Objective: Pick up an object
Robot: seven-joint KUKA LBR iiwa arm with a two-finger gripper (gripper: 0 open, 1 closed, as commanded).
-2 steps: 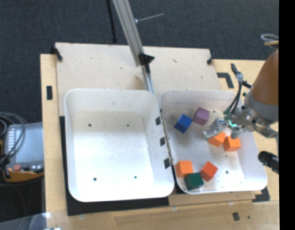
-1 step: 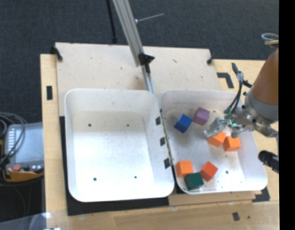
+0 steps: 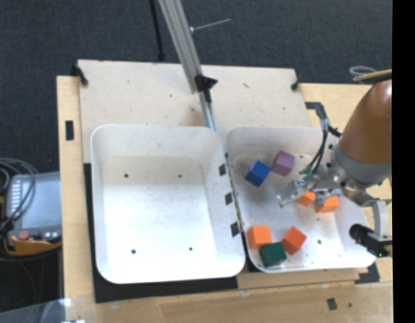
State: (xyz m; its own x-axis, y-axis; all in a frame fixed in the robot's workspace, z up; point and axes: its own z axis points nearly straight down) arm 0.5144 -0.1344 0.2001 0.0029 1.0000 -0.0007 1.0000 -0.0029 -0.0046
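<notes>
The right bin holds several small blocks. A blue block and a purple block lie toward its back. At the front sit an orange block, a second orange block and a green block. My gripper is low in the middle of this bin, under the grey wrist and orange band. Two more orange pieces show right at the gripper, partly hidden by it. Whether one of them is held is unclear.
The left bin stands beside the right one, with a shared wall between them. A slanted metal pole rises behind the bins. A cable box sits off the bench at the left.
</notes>
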